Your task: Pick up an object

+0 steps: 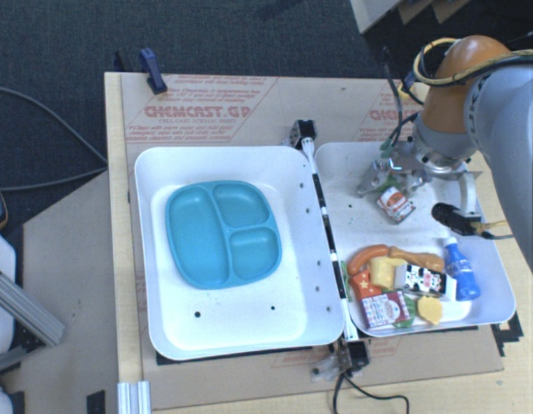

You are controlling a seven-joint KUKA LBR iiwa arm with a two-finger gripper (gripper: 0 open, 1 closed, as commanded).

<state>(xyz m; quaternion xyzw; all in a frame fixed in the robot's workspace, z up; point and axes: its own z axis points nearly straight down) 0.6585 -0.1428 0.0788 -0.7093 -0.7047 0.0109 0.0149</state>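
In the right bin [491, 304], the claw [389, 178] hung just above a small red-and-white can [395, 203]; whether it was apart or together, I cannot tell.

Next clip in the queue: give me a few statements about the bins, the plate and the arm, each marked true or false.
1. A blue divided plate lies in the left bin. True.
2. The toy food pile sits on the blue plate. False: it lies in the right bin, at the near end.
3. The gripper is over the right bin. True.
4. A small red-and-white object lies just below the gripper. True.
5. The arm enters from the view's left. False: it enters from the right.
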